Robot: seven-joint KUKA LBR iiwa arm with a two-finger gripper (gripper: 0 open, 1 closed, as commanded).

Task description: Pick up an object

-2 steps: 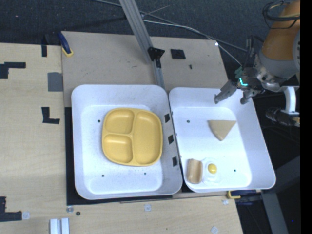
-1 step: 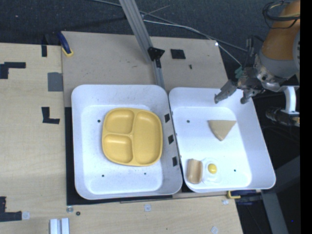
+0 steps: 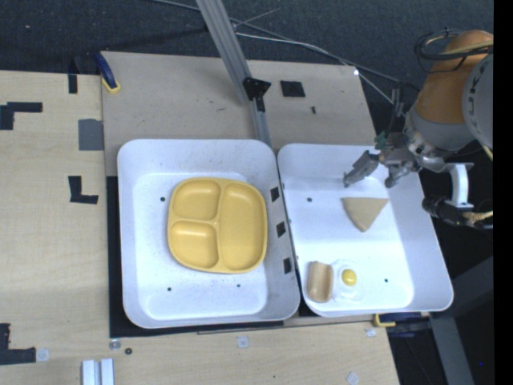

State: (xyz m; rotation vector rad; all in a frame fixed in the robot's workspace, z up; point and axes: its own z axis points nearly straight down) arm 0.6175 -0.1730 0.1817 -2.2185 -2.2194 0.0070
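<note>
Grey gripper [image 3: 373, 172] fingers apart, holding nothing | arm cut off at rt edge

The bench top [image 3: 200, 87] is light wood-grain board bearing black tape marks [image 3: 24, 112] toward 9 o'clock. Dark blue-grey carpet floor [image 3: 96, 14] spans 12 o'clock, crossed by thin cables [image 3: 264, 30]. A grey metal pole [image 3: 228, 42] slants from 12 o'clock to centre. A blue-and-yellow clamp [image 3: 107, 72] sits at 10 o'clock. Lighting is even.
</note>
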